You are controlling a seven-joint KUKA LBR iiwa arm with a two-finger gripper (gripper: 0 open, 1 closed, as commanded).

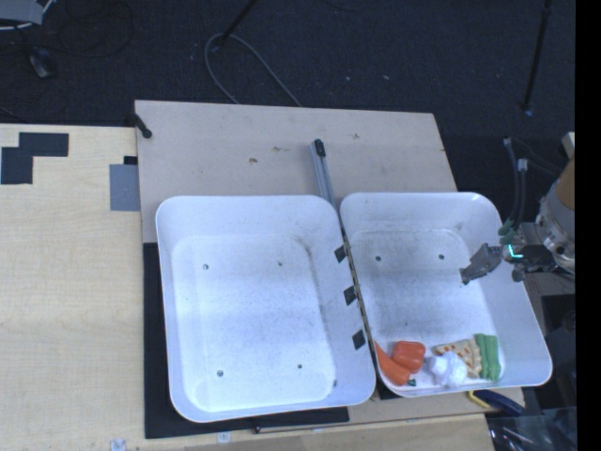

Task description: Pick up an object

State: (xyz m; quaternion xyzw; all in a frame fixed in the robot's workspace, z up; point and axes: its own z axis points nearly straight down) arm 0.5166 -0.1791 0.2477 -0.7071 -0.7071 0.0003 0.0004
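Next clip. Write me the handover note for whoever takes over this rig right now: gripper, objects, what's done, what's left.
Gripper: over the right bin's right side, nothing seen in it; jaw state unclear.
Objects: orange-red item, white piece, tan patterned piece and green item clustered along the right bin's near edge.
Done: no pick yet.
Left: move to the cluster, grasp one item, lift.

Tool (479, 265) over right bin (423, 209), objects (441, 362) at near edge
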